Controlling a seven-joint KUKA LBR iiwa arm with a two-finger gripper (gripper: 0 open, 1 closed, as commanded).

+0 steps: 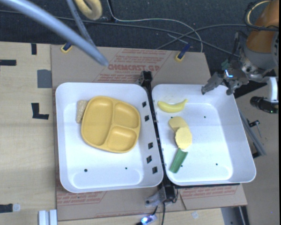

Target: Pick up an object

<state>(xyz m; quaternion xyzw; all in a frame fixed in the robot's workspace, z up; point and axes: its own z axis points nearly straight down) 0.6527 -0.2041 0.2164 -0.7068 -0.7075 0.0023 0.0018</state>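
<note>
The banana [172, 106] lies in the right bin [225, 139], toward its far left corner, with a pale yellow potato-like piece [181, 134] and a green cucumber [178, 161] just nearer. The gripper [218, 84] hangs above the bin's far right rim, well apart from the banana; whether it is released or clenched cannot be told. The left bin [70, 163] holds a yellow divided plate [110, 124].

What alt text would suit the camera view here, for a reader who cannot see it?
The gripper hangs over the top edge of the right bin, which holds a banana, two pale yellow pieces and a green cucumber-like piece. The left bin holds a yellow divided plate with a tan piece beside it.
</note>
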